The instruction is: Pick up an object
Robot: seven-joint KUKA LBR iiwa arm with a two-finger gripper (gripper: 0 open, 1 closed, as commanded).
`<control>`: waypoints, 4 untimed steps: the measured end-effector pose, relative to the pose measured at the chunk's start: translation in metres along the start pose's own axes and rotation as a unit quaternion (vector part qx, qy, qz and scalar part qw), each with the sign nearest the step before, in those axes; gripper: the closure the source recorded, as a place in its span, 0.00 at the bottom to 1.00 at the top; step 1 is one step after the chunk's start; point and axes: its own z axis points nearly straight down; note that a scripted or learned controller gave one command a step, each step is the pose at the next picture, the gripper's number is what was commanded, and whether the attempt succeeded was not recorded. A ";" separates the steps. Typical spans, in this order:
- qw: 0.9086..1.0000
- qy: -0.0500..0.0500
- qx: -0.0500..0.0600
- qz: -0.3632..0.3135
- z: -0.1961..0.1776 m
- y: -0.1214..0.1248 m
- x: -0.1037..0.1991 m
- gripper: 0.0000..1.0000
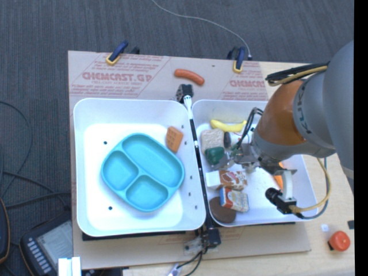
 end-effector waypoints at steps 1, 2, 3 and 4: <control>1.000 0.000 -0.001 0.000 -0.010 0.001 -0.001 1.00; 1.000 0.000 0.000 0.000 -0.010 0.001 0.000 0.00; 1.000 0.000 0.000 0.000 -0.020 0.001 0.000 1.00; 1.000 0.000 0.000 0.000 -0.019 0.001 0.000 0.00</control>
